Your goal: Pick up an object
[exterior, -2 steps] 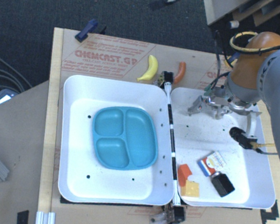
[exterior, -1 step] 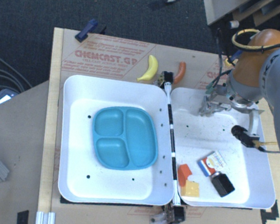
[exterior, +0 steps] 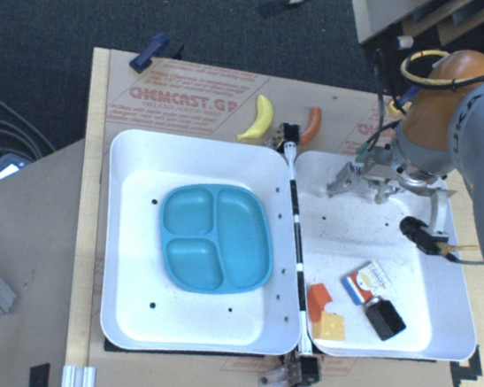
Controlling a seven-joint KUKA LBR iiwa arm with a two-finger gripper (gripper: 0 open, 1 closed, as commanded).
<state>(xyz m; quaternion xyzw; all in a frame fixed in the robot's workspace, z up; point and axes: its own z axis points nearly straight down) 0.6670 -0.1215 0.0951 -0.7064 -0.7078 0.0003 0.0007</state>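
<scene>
A grey arm reaches in from the right over two white bins on a bench. Its claw [exterior: 370, 185] hovers at the far end of the right bin [exterior: 452, 289], and I cannot tell how it is set. Nothing is in its grip. The things to pick lie at the near end of that bin, well apart from the claw: a small card [exterior: 365, 282], a black block [exterior: 384, 318], an orange piece [exterior: 320, 296] and a yellow piece [exterior: 331, 326]. The left bin [exterior: 131, 217] holds a blue tray [exterior: 215, 237]. This looks like the approach step; next the claw must travel toward the near end, settle over one item and descend.
</scene>
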